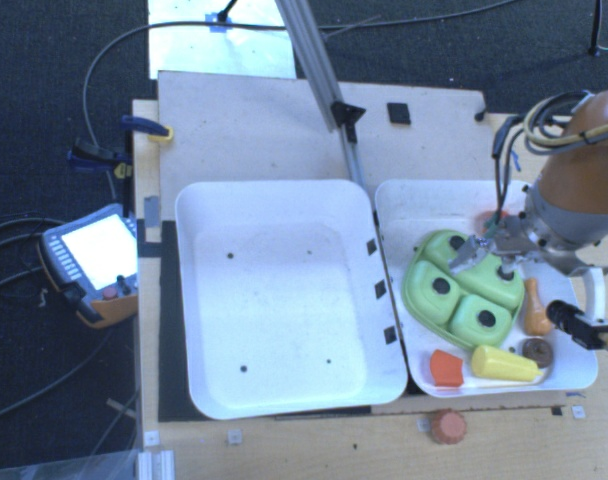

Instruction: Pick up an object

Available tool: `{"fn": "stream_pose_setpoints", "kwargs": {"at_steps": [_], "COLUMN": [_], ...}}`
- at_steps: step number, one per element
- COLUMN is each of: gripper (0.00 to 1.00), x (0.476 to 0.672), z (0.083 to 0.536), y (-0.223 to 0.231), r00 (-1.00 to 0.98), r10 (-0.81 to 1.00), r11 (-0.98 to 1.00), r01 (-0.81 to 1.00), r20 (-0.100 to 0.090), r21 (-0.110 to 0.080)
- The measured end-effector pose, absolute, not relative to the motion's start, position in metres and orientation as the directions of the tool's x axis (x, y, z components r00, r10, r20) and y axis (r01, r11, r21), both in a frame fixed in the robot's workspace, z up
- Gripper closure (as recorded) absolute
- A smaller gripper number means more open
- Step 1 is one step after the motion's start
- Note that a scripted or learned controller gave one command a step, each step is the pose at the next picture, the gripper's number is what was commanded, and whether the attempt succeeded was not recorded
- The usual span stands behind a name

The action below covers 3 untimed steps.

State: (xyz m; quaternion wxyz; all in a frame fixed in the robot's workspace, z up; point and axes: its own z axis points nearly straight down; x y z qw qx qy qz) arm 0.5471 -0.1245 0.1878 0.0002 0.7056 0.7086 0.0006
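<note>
overhead, gripper (481,250) low over the green moulded tray (462,290) in the right bin (399,208), likely to pick | finger state: cannot tell | orange block (445,368), yellow cylinder (503,365) beside it

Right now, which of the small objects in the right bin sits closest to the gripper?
The large green piece: the gripper hovers right over its upper edge. The yellow cylinder, orange block and brown pieces lie lower, along the bin's near edge.

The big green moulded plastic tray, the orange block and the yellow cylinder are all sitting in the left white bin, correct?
Wrong bin. The camera view shows the big green moulded plastic tray, the orange block and the yellow cylinder all sitting in the right white bin.
</note>
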Motion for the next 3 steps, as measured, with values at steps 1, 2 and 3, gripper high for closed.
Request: {"fn": "stream_pose_setpoints", "kwargs": {"at_steps": [1, 2, 3], "gripper": [0.00, 0.00, 1.00], "x": [0.548, 0.554, 0.555], "z": [0.126, 0.120, 0.130], "y": [-0.127, -0.129, -0.126], "r00": [-0.001, -0.001, -0.001], "r10": [1.000, 1.000, 1.000], "r11": [0.001, 0.002, 0.001], "r01": [1.000, 1.000, 1.000], "r20": [0.000, -0.006, 0.002], "r21": [-0.002, 0.018, 0.018]}}
